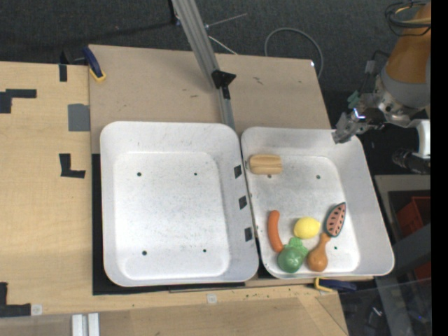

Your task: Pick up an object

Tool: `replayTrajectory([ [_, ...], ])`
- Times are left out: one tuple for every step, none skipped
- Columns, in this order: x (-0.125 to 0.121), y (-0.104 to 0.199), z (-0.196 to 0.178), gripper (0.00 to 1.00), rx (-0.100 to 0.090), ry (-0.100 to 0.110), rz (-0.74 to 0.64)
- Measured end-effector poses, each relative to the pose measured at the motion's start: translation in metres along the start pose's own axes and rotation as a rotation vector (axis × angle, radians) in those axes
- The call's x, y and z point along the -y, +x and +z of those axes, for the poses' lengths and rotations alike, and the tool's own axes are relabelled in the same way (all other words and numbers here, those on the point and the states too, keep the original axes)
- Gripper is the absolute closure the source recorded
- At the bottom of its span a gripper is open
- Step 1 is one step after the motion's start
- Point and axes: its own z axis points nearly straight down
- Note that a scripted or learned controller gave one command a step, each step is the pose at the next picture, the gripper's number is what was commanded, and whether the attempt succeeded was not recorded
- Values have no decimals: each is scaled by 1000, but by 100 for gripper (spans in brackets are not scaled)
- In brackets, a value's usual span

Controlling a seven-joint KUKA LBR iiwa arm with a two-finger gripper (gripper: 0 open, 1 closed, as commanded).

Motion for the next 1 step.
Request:
replayTrajectory([
  [-2, 0, -54, 100, 0, 1, 0],
])
